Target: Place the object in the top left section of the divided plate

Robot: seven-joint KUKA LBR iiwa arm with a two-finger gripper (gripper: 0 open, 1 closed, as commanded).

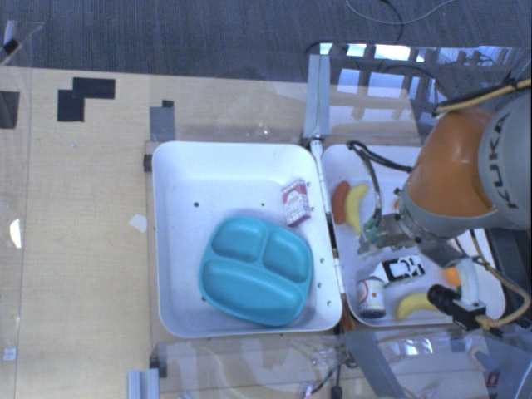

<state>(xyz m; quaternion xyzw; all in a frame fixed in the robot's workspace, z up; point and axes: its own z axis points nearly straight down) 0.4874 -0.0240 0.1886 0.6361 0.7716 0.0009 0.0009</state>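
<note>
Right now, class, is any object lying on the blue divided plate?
No. The blue divided plate in the left bin has all its sections bare; the small red packet lies beside it.

The divided plate (256, 270) looks like smooth matt teal plastic; both bins (179, 223) glossy white plastic; the table (75, 223) pale wood.

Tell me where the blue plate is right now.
The blue plate lies in the left bin, toward its near right corner, just below a small red packet.
</note>
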